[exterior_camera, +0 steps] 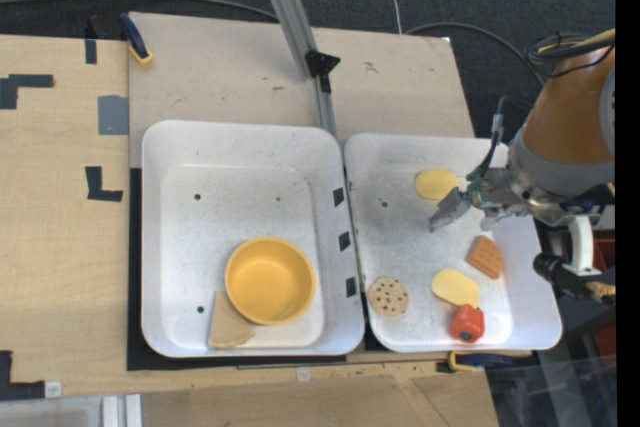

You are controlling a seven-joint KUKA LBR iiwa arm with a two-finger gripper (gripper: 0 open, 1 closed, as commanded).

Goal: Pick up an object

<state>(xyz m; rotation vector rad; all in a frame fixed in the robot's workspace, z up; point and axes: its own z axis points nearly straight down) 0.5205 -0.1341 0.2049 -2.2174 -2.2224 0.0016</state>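
Just left of the fingers (452, 207) lies the yellow piece (436, 183), apart.

No legible text, label, brand, number or sign appears on any object, bin or surface shown here.

tan wedge (229, 328) partly under yellow bowl (268, 279), arm (570, 130) cut by right edge (fingers unclear)

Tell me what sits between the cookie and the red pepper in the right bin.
In the camera view, a yellow oval piece lies between the cookie and the red pepper, slightly above the line joining them, on the right bin floor.
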